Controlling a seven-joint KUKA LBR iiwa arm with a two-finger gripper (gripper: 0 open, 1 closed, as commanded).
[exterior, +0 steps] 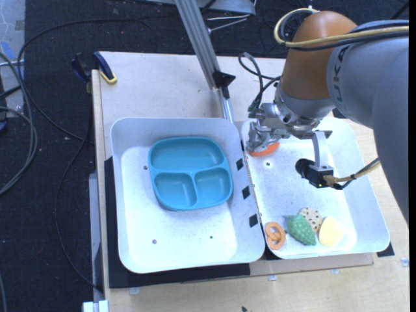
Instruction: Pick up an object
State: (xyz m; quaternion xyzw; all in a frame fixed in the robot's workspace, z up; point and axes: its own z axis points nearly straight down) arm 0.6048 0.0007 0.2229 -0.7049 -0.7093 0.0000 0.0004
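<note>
Camera view, looking down on the tabletop point(162, 77): the pincer point(260, 137) is low in the upper left corner of the right bin point(354, 174), directly over an orange object point(265, 149) that lies partly hidden beneath it; whether it is apart or together I cannot tell. Along that bin's lower edge sit an orange pretzel-shaped piece point(275, 234), a green textured object point(302, 229) and a yellow object point(331, 231), well apart from the pincer. A blue divided tray point(192, 173) lies in the left bin point(130, 239).

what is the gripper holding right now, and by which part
Cannot be told: the gripper sits low over an orange object in the right bin, hiding any hold.
</note>
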